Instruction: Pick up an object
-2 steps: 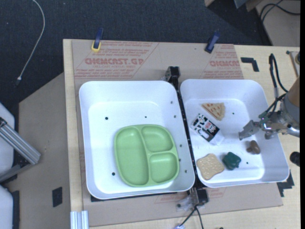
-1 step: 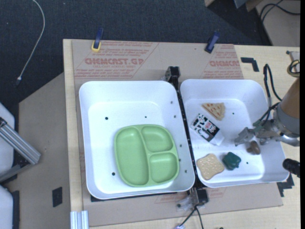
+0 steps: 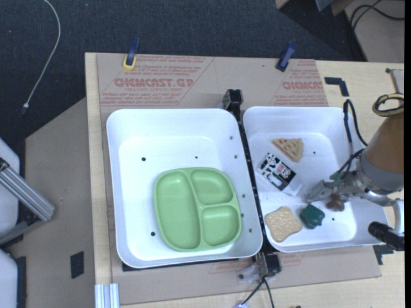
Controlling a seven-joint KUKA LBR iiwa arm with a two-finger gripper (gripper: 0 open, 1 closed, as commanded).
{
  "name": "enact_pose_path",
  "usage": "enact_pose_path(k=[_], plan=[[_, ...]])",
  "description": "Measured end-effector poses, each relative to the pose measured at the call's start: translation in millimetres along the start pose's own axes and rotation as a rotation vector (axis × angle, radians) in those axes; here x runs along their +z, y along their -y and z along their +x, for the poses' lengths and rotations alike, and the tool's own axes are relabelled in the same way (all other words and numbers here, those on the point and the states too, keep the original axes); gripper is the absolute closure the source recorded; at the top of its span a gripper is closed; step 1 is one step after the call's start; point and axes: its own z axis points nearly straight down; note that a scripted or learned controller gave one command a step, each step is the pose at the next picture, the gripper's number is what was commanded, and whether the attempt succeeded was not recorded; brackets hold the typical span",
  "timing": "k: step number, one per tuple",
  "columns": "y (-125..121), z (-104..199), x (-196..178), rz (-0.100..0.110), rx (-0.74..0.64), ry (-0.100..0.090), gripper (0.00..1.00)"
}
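The right bin (image 3: 321, 117) holds several small objects. A tan wedge (image 3: 288, 148) lies toward the back, and a black-and-white packet (image 3: 277, 171) sits below it near the left wall. A tan cracker-like piece (image 3: 282, 223) rests at the front, with a dark green block (image 3: 313, 216) just to its right. My gripper (image 3: 329, 196) hangs low over the right half of this bin, just above and right of the green block. A small brownish bit (image 3: 335, 203) shows at its tip. I see nothing clearly held.
The left bin (image 3: 122, 172) bears a green divided plate (image 3: 196, 207). The arm's orange band (image 3: 392, 149) and grey wrist cover the right bin's right wall. Black cables (image 3: 350, 127) run by the arm. Clamps (image 3: 130, 53) hold the cardboard at the back.
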Motion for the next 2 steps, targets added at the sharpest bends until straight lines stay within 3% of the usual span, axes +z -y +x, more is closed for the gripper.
enact_pose_path(k=[1,2], plan=[[-1.2,-0.4,-12.6,-0.006,0.000,0.003,1.00],[-0.6,-2.5,-72.3,-0.005,-0.001,0.003,1.00]])
